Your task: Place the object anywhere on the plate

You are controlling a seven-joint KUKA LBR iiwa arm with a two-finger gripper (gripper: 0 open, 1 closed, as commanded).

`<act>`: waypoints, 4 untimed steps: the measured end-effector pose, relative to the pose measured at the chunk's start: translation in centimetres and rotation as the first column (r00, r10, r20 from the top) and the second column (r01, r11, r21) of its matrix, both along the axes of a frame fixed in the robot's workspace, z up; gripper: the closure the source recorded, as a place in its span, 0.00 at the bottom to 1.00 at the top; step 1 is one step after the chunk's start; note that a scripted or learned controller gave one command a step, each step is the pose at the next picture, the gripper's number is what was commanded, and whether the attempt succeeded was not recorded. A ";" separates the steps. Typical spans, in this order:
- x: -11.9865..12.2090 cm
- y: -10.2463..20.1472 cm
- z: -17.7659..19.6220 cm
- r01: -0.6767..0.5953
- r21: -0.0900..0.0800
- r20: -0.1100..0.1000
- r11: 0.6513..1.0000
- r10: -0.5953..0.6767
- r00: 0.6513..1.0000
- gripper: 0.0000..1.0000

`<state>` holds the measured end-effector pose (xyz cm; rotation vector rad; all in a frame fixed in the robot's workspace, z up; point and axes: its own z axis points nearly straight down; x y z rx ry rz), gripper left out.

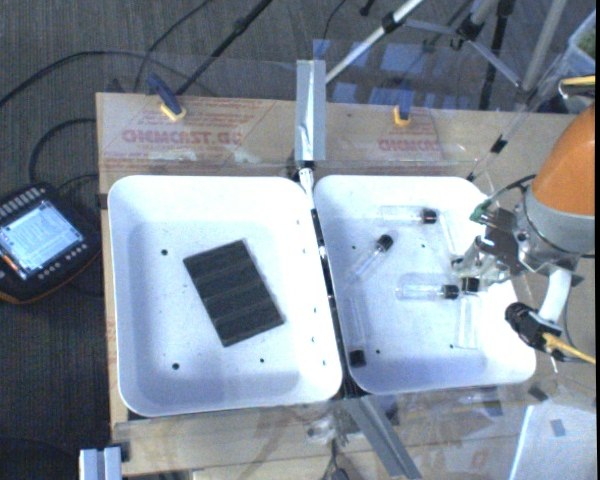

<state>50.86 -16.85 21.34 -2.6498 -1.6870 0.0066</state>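
Dark ribbed plate point(233, 291) flat in left bin point(140, 368); clear vials point(425, 289) scattered in right bin point(420, 373). End effector point(477, 273) low beside one vial, finger state impossible to tell. Best centred over vial before closing.

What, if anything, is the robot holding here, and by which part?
It cannot be told. The gripper sits low over the right bin, near a clear tube, but the view is too small to show a hold.

Arm point(570, 183) reaching from right, pincer point(472, 273) lowered
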 end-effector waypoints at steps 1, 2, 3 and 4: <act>2.3 12.8 -0.8 0.193 0.001 -0.002 0.981 -0.193 0.981 1.00; 3.4 23.9 2.5 0.417 -0.003 0.001 0.909 -0.417 0.909 1.00; 3.8 30.1 5.4 0.141 -0.003 0.001 0.990 -0.141 0.990 1.00; -1.7 30.3 2.4 0.085 -0.001 -0.002 0.996 -0.085 0.996 1.00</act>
